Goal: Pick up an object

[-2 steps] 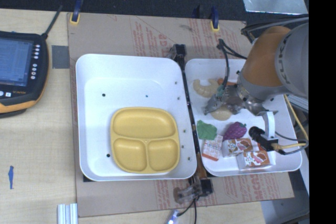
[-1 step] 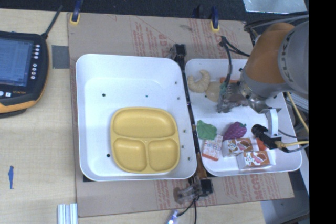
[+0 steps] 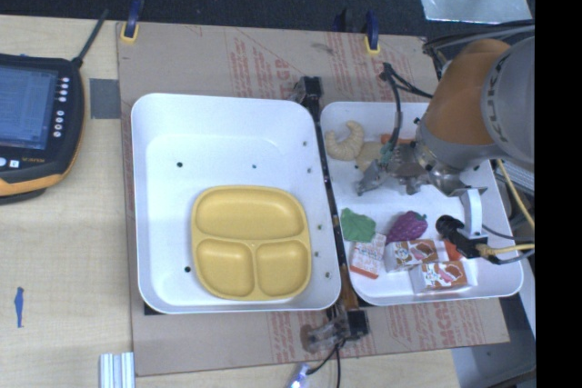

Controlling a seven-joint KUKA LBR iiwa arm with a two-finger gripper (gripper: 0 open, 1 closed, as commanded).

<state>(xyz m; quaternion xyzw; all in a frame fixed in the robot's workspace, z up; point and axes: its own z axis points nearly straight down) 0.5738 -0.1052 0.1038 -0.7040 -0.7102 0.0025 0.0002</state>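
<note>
My gripper hangs low over the back of the right bin, pointing left, open with nothing between its fingers. A tan croissant-shaped toy lies just left of and behind it, close to the upper fingertip. Toward the front of the same bin lie a green leafy toy, a purple grape bunch and three red-and-white packets. The arm's grey and orange wrist covers the bin's back right corner.
The left bin holds a yellow divided plate at its front. A handheld pendant with a screen rests on the bench at far left. Clamps sit on the cardboard's back edge.
</note>
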